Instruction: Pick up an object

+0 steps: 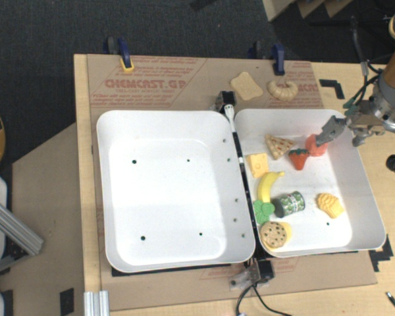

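My gripper (343, 135) hangs over the upper right part of the right bin (362, 176), open, with nothing between its fingers. A small red object (316, 145) lies in the bin just beside its left fingertip (328, 133); I cannot tell whether they touch. A strawberry (298, 158) sits next to the red object, to its lower left. Also in this bin are a pizza slice (278, 145), a yellow cheese block (258, 164), a banana (268, 184), a green can (289, 203), a cookie (274, 234) and a yellow-orange piece (330, 205).
The left bin (118, 189) stands beside the right one, a ridge between them. A slice of toast (246, 86) and a pale ring-shaped pastry (283, 89) lie on the board behind the bins. Blue clamps (277, 56) hold the board's far edge.
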`<state>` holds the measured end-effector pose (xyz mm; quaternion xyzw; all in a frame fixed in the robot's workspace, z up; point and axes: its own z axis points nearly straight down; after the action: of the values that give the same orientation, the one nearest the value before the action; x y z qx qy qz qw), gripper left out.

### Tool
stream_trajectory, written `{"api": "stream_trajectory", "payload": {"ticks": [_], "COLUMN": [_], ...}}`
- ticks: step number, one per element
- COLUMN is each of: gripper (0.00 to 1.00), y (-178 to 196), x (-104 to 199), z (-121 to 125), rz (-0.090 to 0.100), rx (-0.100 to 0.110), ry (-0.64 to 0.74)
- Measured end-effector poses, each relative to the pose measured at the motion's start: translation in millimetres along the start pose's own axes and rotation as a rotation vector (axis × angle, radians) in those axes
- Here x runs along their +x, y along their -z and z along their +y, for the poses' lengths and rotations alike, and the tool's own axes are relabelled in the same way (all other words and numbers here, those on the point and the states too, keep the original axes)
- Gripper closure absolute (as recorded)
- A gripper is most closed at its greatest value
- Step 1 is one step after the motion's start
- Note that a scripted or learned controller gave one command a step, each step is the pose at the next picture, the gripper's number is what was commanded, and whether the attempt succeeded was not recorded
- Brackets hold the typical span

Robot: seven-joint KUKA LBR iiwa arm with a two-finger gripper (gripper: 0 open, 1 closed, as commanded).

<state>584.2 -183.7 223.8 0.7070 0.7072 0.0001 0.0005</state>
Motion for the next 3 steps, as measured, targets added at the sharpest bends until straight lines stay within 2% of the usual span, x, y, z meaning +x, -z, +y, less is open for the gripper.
{"api": "stream_trajectory", "payload": {"ticks": [1, 2, 3], "gripper": [0.00, 0.00, 0.00], "y": [14, 52, -14], "x": [135, 183, 149], "z": [-16, -38, 34], "rz": [0.008, 0.003, -0.002], "rx": [0.002, -0.003, 0.001], "ry": [0.014, 0.006, -0.002]}}
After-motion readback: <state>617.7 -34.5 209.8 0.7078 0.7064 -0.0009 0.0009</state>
